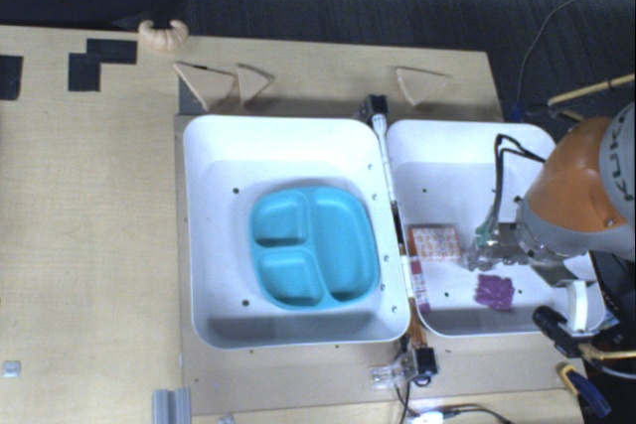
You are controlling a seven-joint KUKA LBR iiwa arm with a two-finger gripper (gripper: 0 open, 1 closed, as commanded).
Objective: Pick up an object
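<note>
The tool (484, 251) — grip state I cannot tell — hangs in the right bin (447, 164), the purple object (494, 292) at its 5 o'clock, seemingly soft and light — pinch its middle.

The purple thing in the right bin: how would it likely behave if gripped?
The purple thing looks small and lies flat, so probably light and unlikely to roll. Its uneven outline hints it may be soft. Lying low on the right bin floor, fingers might slide over it.

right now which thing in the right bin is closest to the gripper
The purple piece, lying just below the gripper. The pink patterned packet sits farther off, toward the divider between the bins.
</note>
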